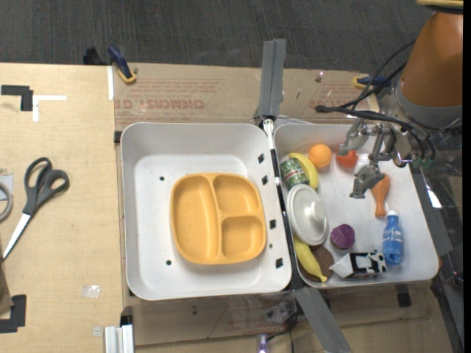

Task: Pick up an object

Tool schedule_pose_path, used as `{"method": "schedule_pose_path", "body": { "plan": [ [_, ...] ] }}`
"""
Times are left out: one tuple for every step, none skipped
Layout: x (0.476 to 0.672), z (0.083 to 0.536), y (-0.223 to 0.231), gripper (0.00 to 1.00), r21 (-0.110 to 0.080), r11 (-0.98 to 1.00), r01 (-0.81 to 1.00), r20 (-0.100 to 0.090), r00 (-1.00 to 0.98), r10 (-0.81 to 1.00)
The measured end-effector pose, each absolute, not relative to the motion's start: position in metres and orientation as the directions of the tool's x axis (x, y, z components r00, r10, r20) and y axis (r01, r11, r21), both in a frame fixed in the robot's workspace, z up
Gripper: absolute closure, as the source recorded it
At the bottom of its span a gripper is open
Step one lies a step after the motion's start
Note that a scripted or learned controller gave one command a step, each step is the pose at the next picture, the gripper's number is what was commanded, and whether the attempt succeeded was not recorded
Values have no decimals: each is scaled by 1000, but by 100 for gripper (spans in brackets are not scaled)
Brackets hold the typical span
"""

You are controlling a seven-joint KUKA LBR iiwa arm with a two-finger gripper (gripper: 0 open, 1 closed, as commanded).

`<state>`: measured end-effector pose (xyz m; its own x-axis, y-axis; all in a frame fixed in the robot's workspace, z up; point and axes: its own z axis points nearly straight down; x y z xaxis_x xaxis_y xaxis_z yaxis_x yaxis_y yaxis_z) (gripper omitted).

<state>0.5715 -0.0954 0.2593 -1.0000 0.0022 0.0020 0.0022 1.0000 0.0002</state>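
The metal two-finger gripper [366,173] hangs over the right white bin [421,219], beside an orange plastic drumstick [380,194] and a small red ball [346,157]; a yellow divided plastic plate [218,218] lies in the left white bin [147,219]

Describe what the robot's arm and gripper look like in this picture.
The arm shows as a bulky rounded orange section above a grey ring at the wrist. Dark cables loop from its left side. Below hangs the gripper, a small assembly of bare silvery-grey metal with thin fingers, over the right bin.
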Motion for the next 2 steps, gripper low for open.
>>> {"method": "schedule_pose_path", "body": {
  "plan": [
    [599, 113, -106, 0, -4, 1000, 24, -2, -1000, 24],
    [655, 95, -96, 0, -2, 989, 146, -7, -989, 146]
  ]
}}
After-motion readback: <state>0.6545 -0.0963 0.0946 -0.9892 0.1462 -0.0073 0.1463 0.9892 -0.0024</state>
